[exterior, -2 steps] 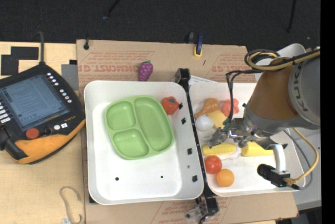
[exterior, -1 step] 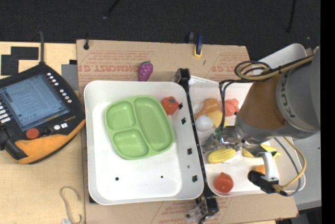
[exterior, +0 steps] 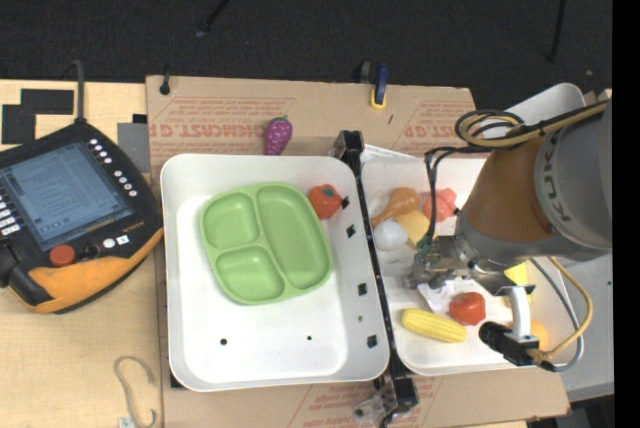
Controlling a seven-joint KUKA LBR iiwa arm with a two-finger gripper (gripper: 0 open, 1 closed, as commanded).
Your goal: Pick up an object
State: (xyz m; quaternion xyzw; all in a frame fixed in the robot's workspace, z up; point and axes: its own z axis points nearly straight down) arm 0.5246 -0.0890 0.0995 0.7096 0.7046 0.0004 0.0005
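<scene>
Nearest the lens, in the right-hand shallow white plastic bin (exterior: 440, 364): a yellow toy corn cob (exterior: 434, 324) lying flat, touching a small round red toy tomato (exterior: 467, 307) just beyond it. Directly above those, lowered among the toys, the dark metal two-finger gripper (exterior: 436, 273) of the grey arm with its orange band (exterior: 500, 196). Cannot tell how far the pincer is parted; nothing plainly seen between its tips, so no hold claimed. Further back in the same bin: a white ball-like piece (exterior: 390, 236), an orange pear-shaped toy (exterior: 398, 205) and a pinkish-red piece (exterior: 438, 204), bunched close together. In the left-hand white bin (exterior: 200, 346), a green three-compartment plastic plate (exterior: 266, 242) with a red-orange toy (exterior: 324, 202) just beside its far corner. Beyond the bins, on the cardboard, a small purple grape cluster (exterior: 278, 134).

Judged to be the descent-and-grasp step, pick not yet made. Next called for: closing squarely on one toy, most likely the tomato or the corn, then a straight lift clear of the neighbours.
</scene>
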